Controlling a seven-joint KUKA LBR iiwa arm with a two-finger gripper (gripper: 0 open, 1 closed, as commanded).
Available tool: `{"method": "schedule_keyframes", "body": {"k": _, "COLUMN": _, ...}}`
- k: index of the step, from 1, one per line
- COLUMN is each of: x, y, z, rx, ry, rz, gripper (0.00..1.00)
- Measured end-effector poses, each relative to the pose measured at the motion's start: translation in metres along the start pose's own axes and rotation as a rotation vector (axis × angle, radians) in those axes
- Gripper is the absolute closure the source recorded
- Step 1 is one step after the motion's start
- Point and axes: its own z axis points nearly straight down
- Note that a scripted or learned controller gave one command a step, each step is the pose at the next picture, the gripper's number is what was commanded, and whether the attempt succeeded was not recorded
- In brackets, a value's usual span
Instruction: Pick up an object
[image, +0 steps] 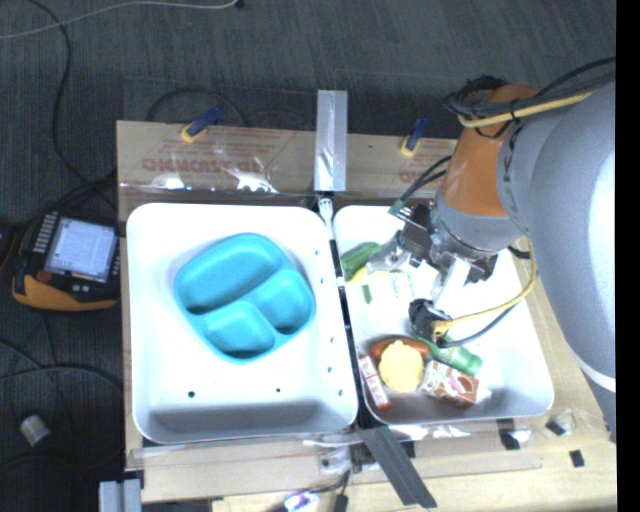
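My gripper (418, 285) hangs over the middle of the right bin (520, 345), below the orange wrist band. A green object (358, 258) lies just to its left, near the bin's upper left corner. Toward the front of the bin sit a yellow-orange round item (400, 366) in a clear pack, a red and white packet (450, 384), and a second green piece (458, 355). I see nothing held in the gripper.
The left bin (160, 400) holds a blue divided tray (242, 295). A ridge (338, 320) separates the two bins. Yellow and black cables (490, 310) loop off the wrist over the right bin. A handheld device (72, 258) lies off the bench to the left.
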Motion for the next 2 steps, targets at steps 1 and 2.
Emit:
{"method": "schedule_keyframes", "body": {"k": 1, "x": -0.074, "y": 0.005, "z": 0.023, "rx": 0.002, "ry": 0.001, "rz": -0.077, "gripper": 0.0}}
{"method": "schedule_keyframes", "body": {"k": 2, "x": -0.116, "y": 0.01, "z": 0.118, "rx": 0.002, "ry": 0.004, "rz": -0.259, "gripper": 0.0}}
